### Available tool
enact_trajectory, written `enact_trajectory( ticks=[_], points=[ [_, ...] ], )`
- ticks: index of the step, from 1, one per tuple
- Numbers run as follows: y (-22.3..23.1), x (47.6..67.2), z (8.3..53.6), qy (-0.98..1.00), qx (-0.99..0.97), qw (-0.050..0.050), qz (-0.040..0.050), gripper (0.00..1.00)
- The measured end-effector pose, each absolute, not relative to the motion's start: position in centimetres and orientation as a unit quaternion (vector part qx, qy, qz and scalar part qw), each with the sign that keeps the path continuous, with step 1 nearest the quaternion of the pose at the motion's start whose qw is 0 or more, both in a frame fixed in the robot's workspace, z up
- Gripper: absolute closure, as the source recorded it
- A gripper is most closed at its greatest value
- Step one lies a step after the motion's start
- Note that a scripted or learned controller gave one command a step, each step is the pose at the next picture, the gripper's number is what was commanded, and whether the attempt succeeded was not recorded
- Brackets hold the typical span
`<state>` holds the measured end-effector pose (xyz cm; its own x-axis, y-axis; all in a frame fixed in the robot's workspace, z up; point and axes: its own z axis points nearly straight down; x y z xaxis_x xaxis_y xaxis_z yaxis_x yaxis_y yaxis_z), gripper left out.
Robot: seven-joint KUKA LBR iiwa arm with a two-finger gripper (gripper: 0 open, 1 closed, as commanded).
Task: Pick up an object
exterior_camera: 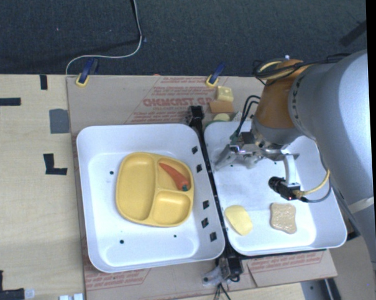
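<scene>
Nearest the camera, along the front of the right bin (332, 236), two small things are lying well apart from each other: a pale yellow, rounded piece (239, 220) that looks like a soft toy food item, and beside it a tan, speckled slice shaped like toast (283, 217). Either is serving as the thing to pick up. Both are looking light and probably foam or soft plastic, so they are likely yielding a little under pressure rather than slipping; the toast-like slice is lying flat and would best be taken across its narrow edges, the yellow piece across its shorter width. Farther back in that bin, the gripper (238, 154) is hovering low over bare white floor, carrying nothing visible, though whether it is released or clenched cannot be told. In the left bin (99, 243), a yellow divided plate (146, 185) is holding a red chili pepper (175, 174). Beyond the bins, a tan block (222, 101) is resting on the cardboard.
</scene>
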<state>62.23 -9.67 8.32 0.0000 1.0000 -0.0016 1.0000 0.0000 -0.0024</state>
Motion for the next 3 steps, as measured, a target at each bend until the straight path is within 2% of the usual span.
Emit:
enact_trajectory(
  ticks=[1, 2, 3],
  points=[
    [-10.1, 66.9, 8.4, -0.708, -0.706, 0.0, 0.0004, 0.0],
    [-9.6, 63.3, 8.5, -0.707, -0.707, 0.0, 0.0012, 0.0],
    [-11.1, 67.0, 8.4, -0.708, -0.706, -0.001, -0.0006, 0.0]
  ],
)
